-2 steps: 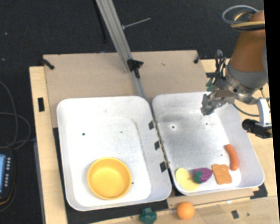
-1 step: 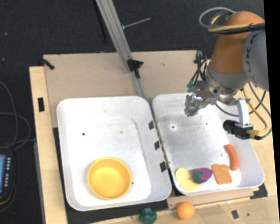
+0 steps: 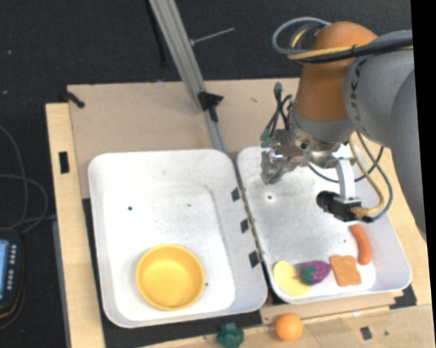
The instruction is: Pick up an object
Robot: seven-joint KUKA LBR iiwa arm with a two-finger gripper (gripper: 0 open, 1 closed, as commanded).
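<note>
Foreground, tabletop edge: orange ball (image 3: 288,327) and small green toy (image 3: 230,336), both lying on the tabletop (image 3: 125,124) just outside the bins, near the bottom of the view.

Left bin (image 3: 159,181): holds a yellow bowl (image 3: 170,276) at its near end.

Right bin (image 3: 303,216): carries the pickable items along its near wall (all toy food, by the look of it): pale yellow piece (image 3: 285,277), purple-and-green piece (image 3: 312,273), orange block (image 3: 346,270), orange-red sausage shape (image 3: 362,243).

Handling, judged: probably light, stiff plastic; smooth, so somewhat slippery; not fragile.

Best hold, judged: sausage shape, taken across its narrow width at mid-length; orange block second, across its shorter sides. Purple-and-green piece less inviting, being lumpy and touching the pale yellow piece.

Jaws (image 3: 271,167): hanging over the far-left part of the right bin, well apart from the toy row; opening impossible to tell from this angle, and nothing visible between them.

Arm: grey with orange band (image 3: 330,72), reaching in from the right, cables looping below the wrist.

Obstructions: bin's near wall tight behind the row; sausage shape close to the right wall; black connector (image 3: 338,206) on a cable hanging over the bin between jaws and toys.

Background: slanted metal pole (image 3: 184,60) crossing the tabletop; handheld screen (image 3: 1,270) at far left.
</note>
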